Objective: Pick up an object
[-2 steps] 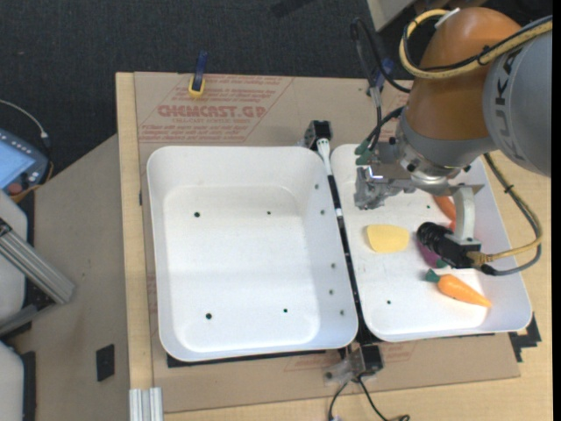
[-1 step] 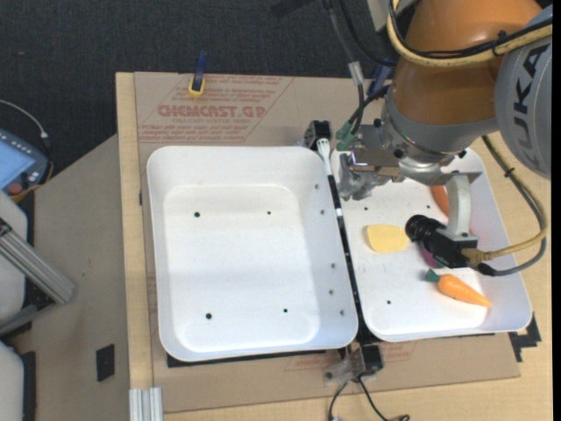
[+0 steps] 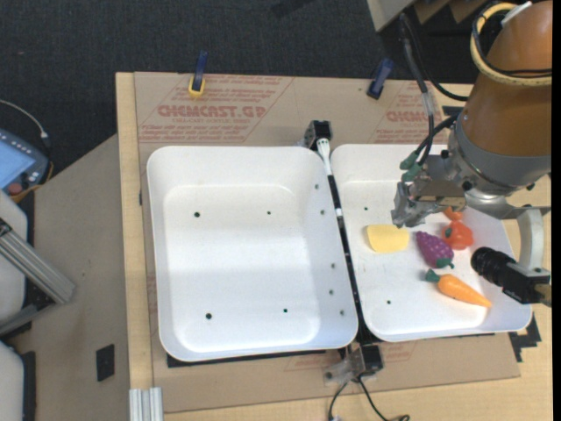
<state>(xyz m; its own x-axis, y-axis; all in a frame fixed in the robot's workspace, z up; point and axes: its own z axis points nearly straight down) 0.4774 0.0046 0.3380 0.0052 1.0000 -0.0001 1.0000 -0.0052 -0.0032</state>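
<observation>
Two bins (image 3: 175,235), four toy foods (image 3: 387,239)

tool (image 3: 405,217) over right bin (image 3: 386,310) | beside yellow piece (image 3: 387,239) | carrot (image 3: 459,289)

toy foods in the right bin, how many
4: yellow cheese wedge left, purple grapes centre, carrot front, red tomato behind, partly under the arm. More may be hidden.

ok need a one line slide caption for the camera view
KUKA arm's gripper poised above a yellow block in the right bin, beside toy grapes, tomato and carrot.
</observation>
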